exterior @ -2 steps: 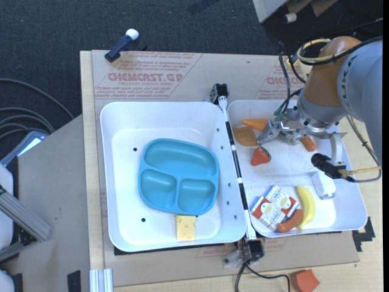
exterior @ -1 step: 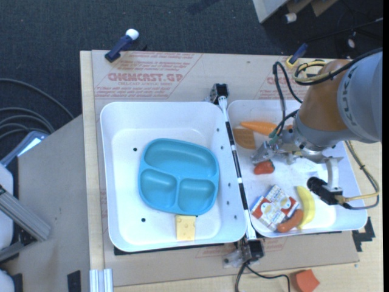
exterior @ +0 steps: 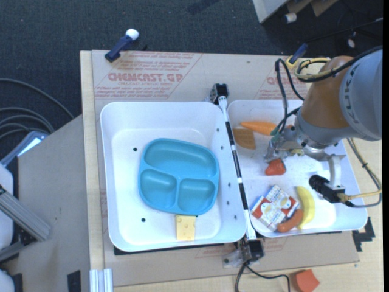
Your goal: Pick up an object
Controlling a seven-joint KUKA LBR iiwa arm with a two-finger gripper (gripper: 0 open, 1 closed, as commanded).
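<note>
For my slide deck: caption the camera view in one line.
Gripper poised above a red toy in the right bin; blue divided plate sits in the left bin.

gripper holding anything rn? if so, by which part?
Cannot be told. The gripper sits low in the right bin, just above the small red item, but nothing visibly sits between its tips.

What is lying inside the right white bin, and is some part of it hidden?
The right bin holds a carrot, a tan piece, a red piece, a packet, a sausage and a banana. The arm covers its far corner.
</note>
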